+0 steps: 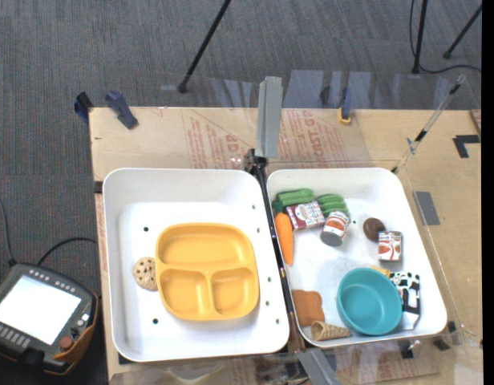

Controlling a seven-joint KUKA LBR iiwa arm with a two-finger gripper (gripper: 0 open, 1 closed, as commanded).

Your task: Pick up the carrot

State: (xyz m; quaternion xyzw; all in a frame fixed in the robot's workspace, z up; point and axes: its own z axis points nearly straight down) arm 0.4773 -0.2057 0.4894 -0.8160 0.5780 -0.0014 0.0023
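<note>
An orange carrot (285, 237) lies lengthwise along the left wall of the right bin (391, 184), its green top pointing to the far side. Just beyond its top sit green vegetables (296, 197) and a small red-labelled carton (306, 215).
The right bin also holds a tin can (335, 228), a brown ball (373, 228), a small red box (390, 246), a teal bowl (370, 301), a black-and-white carton (406, 289), a toast piece (308, 305) and a cone (330, 331). The left bin (123, 191) bears a yellow divided plate (207, 270) and a cookie (144, 273).
</note>
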